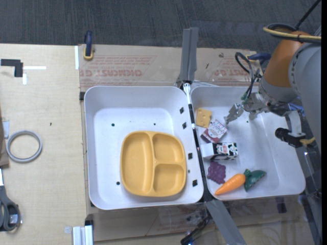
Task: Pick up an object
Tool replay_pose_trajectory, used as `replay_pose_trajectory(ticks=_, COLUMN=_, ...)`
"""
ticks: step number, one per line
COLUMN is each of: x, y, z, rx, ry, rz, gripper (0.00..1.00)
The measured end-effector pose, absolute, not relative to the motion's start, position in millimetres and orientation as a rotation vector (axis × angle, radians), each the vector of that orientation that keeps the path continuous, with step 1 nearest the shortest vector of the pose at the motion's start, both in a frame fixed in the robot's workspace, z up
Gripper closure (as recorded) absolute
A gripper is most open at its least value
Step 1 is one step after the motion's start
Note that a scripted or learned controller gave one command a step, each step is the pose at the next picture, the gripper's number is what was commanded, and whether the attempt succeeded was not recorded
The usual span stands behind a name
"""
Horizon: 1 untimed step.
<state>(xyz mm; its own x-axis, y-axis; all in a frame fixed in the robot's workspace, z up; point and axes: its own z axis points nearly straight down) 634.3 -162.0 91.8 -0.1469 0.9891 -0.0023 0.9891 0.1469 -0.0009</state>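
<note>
The tool hangs right of centre, fingers seemingly apart, empty; it should descend squarely over the cheese wedge.

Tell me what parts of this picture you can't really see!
- Claw: small and dark in the camera view, so open or shut is unclear.
- Robot arm: cut off by the right edge.
- Scissors: cut off by the left edge.
- Small packet: its label is too tiny to read.
- Grapes: partly behind the carrot.
</note>
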Motion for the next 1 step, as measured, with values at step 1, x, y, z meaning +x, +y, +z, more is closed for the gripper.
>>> replay_pose_trajectory(ticks=1, x=602.2, y=-175.0, z=96.7, rx=2.477, ry=1.933, rz=-0.005, gripper=0.00)
